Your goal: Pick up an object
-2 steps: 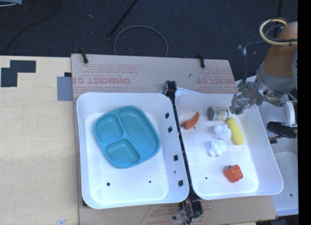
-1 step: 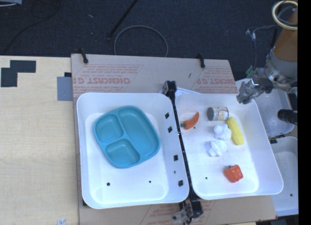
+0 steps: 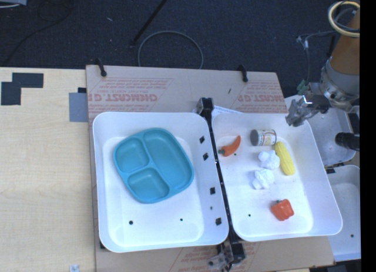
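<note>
— Pincer [image 3: 295,115] is hanging over the right bin's [image 3: 317,171] far right corner, and we're holding nothing in it; whether it's spread or pressed together we cannot tell.

— What are we picking?

— We're looking at the corn [image 3: 285,157], lying lengthwise just beside the can [image 3: 264,137], near the bin's right wall.

— How are we expecting it to handle?

— We're guessing it's a light, stiff plastic toy, bumpy but somewhat slick. We're planning to pinch it across the middle, on its narrow width.

— And its look?

— We're seeing a yellow, tapered cob, with white crumpled lumps [image 3: 266,170] touching its left.
</note>
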Controlling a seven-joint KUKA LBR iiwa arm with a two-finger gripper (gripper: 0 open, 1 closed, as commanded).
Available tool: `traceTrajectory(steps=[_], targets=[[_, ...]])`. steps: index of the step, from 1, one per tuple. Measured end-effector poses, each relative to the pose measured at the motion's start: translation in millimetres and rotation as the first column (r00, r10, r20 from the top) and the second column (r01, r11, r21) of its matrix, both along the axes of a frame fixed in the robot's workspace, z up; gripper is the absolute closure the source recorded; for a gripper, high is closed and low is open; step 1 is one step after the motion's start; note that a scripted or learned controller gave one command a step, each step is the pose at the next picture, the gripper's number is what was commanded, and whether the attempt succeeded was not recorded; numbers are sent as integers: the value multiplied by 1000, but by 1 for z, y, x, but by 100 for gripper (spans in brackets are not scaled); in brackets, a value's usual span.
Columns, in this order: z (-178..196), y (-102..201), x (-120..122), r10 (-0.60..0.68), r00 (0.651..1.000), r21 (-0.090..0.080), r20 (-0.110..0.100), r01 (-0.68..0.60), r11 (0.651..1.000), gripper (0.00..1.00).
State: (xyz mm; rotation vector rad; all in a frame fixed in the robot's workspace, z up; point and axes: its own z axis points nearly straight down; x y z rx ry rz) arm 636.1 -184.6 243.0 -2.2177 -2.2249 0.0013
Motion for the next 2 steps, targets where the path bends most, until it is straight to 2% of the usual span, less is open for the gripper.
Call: traceTrajectory(steps=[2], targets=[[-22, 95, -23, 0, 1000, 2, -5, 0, 1000, 100]])
